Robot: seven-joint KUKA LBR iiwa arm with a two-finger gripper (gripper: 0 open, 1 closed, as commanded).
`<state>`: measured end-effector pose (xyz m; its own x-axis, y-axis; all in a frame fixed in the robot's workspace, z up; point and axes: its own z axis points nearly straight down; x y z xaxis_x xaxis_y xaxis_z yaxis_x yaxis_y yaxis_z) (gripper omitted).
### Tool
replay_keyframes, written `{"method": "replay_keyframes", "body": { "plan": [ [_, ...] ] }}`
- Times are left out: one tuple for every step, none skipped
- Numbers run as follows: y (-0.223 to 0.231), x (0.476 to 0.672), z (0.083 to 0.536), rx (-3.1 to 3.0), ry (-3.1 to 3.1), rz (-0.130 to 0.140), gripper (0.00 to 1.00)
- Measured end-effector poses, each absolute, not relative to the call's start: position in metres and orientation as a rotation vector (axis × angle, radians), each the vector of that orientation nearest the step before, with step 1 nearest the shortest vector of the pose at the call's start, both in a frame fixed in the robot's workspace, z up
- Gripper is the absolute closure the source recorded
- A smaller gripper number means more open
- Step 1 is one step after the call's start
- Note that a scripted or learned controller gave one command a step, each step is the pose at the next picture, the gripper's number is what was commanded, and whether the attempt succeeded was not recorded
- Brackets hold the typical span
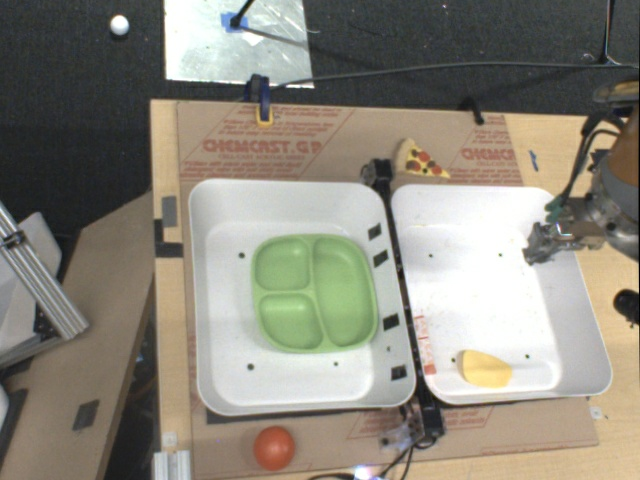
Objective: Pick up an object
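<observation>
The surface (330,133) is brown board on black cloth, carrying two white bins. From my seat, nothing is picked yet: the end effector (541,243) hangs over the right-hand shallow white bin (575,298), at the frame's right, and I cannot tell its state. The yellow rounded wedge-shaped object (485,368) lies at that bin's lower edge, well apart.

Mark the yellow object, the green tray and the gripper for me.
Yellow object (486,368): camera view, middle of its top.
Green tray (314,292): camera view, the ridge where its compartments meet.
Gripper (538,244): camera view, at its fingertips.
</observation>
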<state>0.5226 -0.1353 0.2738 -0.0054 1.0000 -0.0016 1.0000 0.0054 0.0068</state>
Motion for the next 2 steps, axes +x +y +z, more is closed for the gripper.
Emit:
{"method": "replay_keyframes", "body": {
  "plan": [
    [-0.082,0.525,0.275,2.210,2.231,0.004,1.00],
    [-0.026,0.540,0.258,2.210,2.232,0.003,1.00]
  ]
}}
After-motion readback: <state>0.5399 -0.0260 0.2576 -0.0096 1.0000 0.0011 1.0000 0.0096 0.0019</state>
